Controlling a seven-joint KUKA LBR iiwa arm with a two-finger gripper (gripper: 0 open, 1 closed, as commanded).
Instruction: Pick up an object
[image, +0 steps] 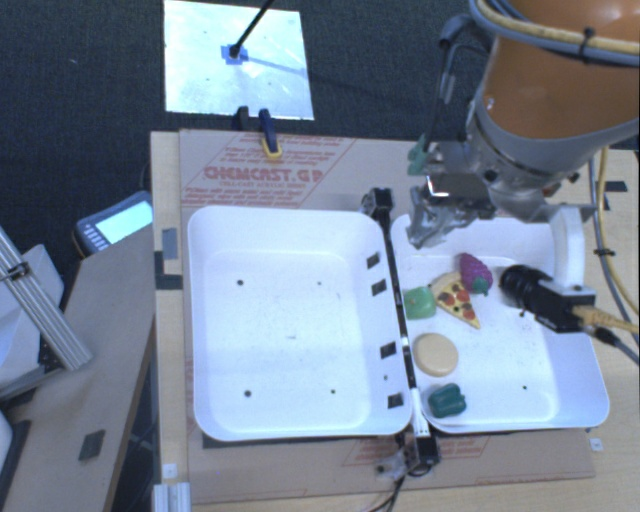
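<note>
Gripper (428, 228) sits over the back-left corner of the right bin (575, 395), fingers (420, 232) pointing down at the bin floor. Can't tell if they're spread or closed, the wrist hides too much; nothing visibly between them.

Objects, all in the right bin, relative to the fingers:
- purple toy fruit (475, 271), just right and toward the camera, nearest, not touching
- pizza slice toy (458, 300), next to the purple one, a bit further toward the camera
- pale green block (418, 302), almost straight toward the camera, against the bin's left wall
- tan round cookie-like disc (436, 354), further along the same line
- dark green pepper toy (446, 400), farthest, at the front-left corner

Left bin (215, 260) is to the fingers' left, across the divider. Both bins sit on a cardboard sheet (300, 170) on the worktop.
</note>
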